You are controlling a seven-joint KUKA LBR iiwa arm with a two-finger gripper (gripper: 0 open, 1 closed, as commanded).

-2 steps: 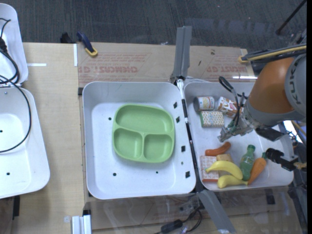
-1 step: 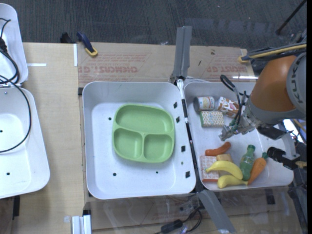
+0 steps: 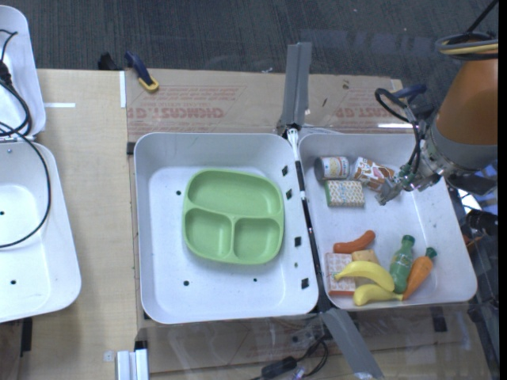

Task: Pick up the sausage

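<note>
Two shallow white bins side by side on a bench (image 3: 87, 172)

In the left bin (image 3: 158, 275): a green divided plate (image 3: 234, 215), three compartments, lying flat near the middle

In the right bin (image 3: 444, 236), far end: a small can (image 3: 335, 167) on its side, a flat printed packet (image 3: 372, 172) just to its right, a small greenish box (image 3: 345, 193) just in front of the can

In the right bin, near end: the sausage (image 3: 354, 242), reddish orange, lying flat and slightly tilted, apart from the gripper, just behind a pale cracker-like slab (image 3: 363, 256) and the toy bananas

Two yellow bananas (image 3: 366, 275) touching one another near the front wall, partly over a white card with a red edge (image 3: 341, 283); a green bottle (image 3: 402, 263) leaning just beside them on the right; an orange carrot (image 3: 420, 274) with a green top, touching the bottle's right side

Grey arm with orange band (image 3: 471, 105) reaching in from the right, above the far right part of the right bin

Gripper (image 3: 390, 190) low over the far half of that bin, just right of the packet, fingers pointing left and down; nothing visibly between them; spread or closed impossible to tell at this size

Well apart from the gripper: the sausage, toward the near end, untouched

Behind the bins: a brown cardboard sheet (image 3: 230, 105) with mirrored red lettering, and a blue and yellow clamp (image 3: 141, 73) at its left corner

At the far left: a white moulded tray (image 3: 32, 236) with a black cable (image 3: 24, 133) looping over it
</note>
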